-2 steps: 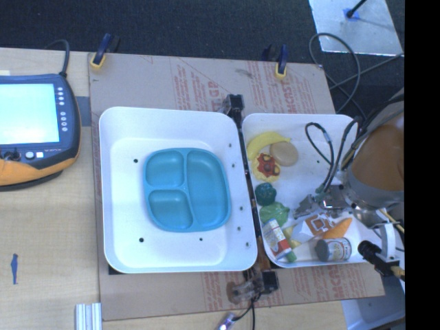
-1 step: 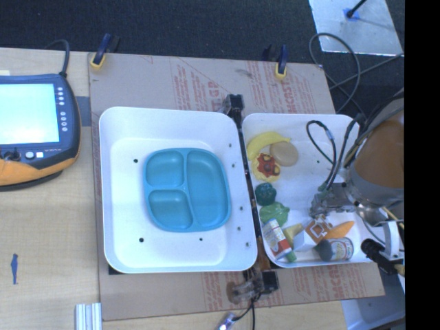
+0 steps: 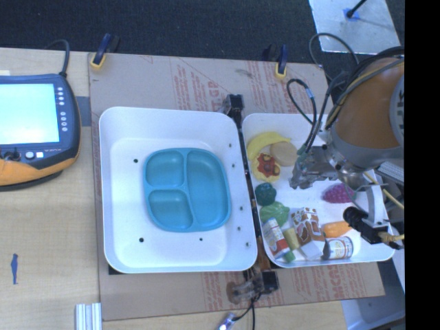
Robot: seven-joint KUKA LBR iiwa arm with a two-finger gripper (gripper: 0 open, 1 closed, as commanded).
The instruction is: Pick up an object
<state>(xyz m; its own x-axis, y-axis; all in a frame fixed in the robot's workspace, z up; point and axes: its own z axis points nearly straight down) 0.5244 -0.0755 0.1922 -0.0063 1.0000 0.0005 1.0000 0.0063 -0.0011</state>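
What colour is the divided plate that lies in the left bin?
The divided plate is light blue, or turquoise, seen clearly in the camera view against the white left bin.

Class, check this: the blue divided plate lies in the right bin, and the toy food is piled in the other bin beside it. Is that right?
Not quite. The camera view shows the blue divided plate in the left bin; the toy food is piled in the right bin beside it.
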